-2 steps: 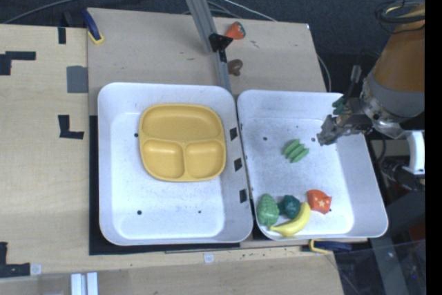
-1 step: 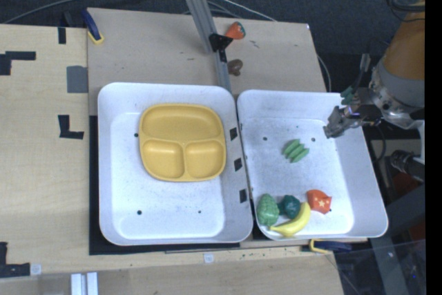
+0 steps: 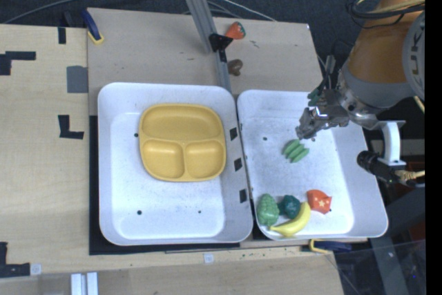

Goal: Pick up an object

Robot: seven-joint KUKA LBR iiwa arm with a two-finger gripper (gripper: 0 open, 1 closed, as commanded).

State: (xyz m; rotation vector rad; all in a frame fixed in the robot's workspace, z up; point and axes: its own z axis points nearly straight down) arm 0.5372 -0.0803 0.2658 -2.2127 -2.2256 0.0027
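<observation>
Green pea pod [image 3: 295,150] lies just below-left of our gripper [image 3: 306,132]; finger state we cannot tell; descending off-centre could nudge it away.

Desk [image 3: 159,45]: tan top, dark tape marks at left. 2 white bins side by side, touching: left bin [image 3: 110,217], right bin [image 3: 359,169]. Behind bins: orange-red toy [image 3: 236,30], small brown obj [image 3: 235,67], grey pole [image 3: 197,0] base. Blue-yellow clamp [image 3: 92,27] at back-left edge.

Both white bins [image 3: 166,235] look like smooth plastic, the yellow tray [image 3: 183,141] matt plastic, the bench [image 3: 152,45] bare wood.
</observation>
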